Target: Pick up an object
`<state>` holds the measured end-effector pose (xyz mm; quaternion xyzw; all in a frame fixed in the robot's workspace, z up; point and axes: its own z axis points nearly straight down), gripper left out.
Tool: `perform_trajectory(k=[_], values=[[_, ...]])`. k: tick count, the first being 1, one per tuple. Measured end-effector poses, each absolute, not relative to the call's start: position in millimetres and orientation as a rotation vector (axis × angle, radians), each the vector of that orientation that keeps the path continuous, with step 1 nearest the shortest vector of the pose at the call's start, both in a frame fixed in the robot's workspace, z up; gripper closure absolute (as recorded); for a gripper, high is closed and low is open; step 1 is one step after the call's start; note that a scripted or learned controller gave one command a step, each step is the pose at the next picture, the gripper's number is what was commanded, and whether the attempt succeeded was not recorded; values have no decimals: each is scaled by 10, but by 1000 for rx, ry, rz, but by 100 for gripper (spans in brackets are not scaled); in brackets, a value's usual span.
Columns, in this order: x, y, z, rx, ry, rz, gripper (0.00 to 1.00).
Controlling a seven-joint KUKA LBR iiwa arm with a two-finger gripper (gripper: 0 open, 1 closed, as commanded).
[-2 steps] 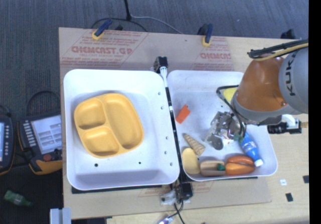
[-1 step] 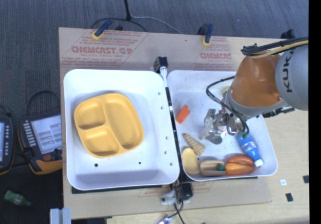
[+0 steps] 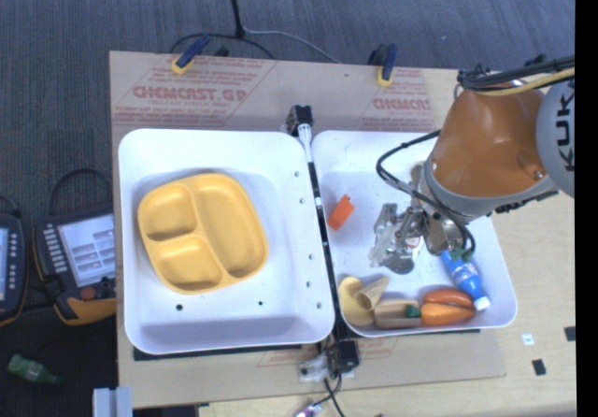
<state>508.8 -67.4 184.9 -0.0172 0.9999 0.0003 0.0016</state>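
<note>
My gripper (image 3: 397, 251) hangs low in the middle of the right bin (image 3: 355, 158), under the orange band of the arm. Its metal fingers point down and left, just above the objects along the bin's front wall. An orange block (image 3: 341, 211) lies to the gripper's left. A blue bottle with a white cap (image 3: 464, 279) lies to its right. In front of it sit a yellow cone-like piece (image 3: 366, 292), a brown wooden piece (image 3: 397, 314) and an orange carrot-like toy (image 3: 447, 306). I see nothing between the fingers.
The left bin (image 3: 140, 163) holds a yellow divided plate (image 3: 200, 231). A black rail (image 3: 318, 200) runs between the two bins. Clamps (image 3: 385, 67) and cables lie at the back edge of the board. A handheld device (image 3: 79, 256) lies on the floor at left.
</note>
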Motion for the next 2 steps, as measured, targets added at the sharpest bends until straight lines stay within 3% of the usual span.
perform_trajectory(k=[1, 2], values=[[5372, -416, 1844, -693, 3062, 2, 100], [5448, -180, 1844, -1126, 2931, 1, 100]])
